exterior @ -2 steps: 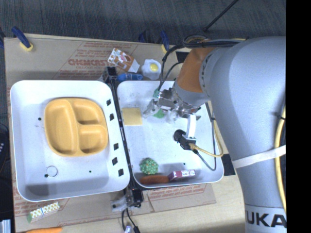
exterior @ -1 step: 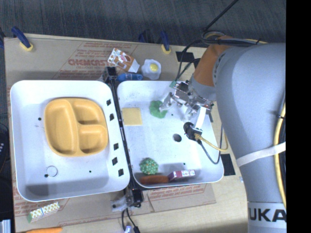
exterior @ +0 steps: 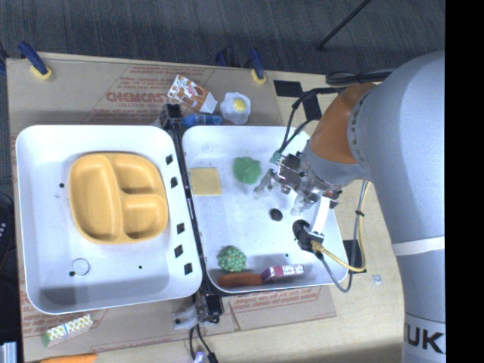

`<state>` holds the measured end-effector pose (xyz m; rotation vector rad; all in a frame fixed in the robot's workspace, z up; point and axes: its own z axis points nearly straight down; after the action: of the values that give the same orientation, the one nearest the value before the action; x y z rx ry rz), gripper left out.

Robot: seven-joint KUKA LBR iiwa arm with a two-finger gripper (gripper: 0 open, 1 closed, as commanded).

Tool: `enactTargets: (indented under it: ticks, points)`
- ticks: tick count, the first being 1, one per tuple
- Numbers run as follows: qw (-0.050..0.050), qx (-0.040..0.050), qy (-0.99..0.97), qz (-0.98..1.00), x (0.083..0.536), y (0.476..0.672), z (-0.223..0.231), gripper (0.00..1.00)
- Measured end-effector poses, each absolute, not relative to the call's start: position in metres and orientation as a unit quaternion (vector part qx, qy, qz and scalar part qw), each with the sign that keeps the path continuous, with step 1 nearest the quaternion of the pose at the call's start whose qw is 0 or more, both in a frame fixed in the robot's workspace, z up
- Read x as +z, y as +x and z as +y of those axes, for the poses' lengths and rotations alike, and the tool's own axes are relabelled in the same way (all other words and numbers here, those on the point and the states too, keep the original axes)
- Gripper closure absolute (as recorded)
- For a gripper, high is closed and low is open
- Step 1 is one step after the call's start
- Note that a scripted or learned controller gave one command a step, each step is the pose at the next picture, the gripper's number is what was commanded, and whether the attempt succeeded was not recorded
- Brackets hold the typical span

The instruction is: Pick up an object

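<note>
My gripper (exterior: 274, 187) hangs over the middle of the right bin (exterior: 227, 138), just right of a green lumpy object (exterior: 246, 169). Its two metal fingers stand apart with bare bin floor between them, so it is open and holds nothing. A small dark disc (exterior: 276, 215) lies just below it. A flat yellow square (exterior: 205, 181) rests near the bin's left wall. Along the front wall lie a green ball (exterior: 232, 259), a reddish sausage-like piece (exterior: 240, 280) and a small box (exterior: 286, 271).
The left bin (exterior: 34, 203) holds a yellow divided tray (exterior: 117, 197). Behind the bins on the cardboard sit a snack packet (exterior: 185, 91), a blue item (exterior: 200, 119) and a yellow-white object (exterior: 237, 107). The grey arm and its cables (exterior: 340, 259) cover the right bin's right side.
</note>
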<state>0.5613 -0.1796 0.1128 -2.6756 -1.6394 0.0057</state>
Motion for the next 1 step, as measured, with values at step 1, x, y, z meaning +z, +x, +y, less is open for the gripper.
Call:
enactTargets:
  ticks: [1]
  points:
    - [0.002, 0.0007, -0.852, -0.524, 0.0917, 0.6131, -0.1875, 0.0]
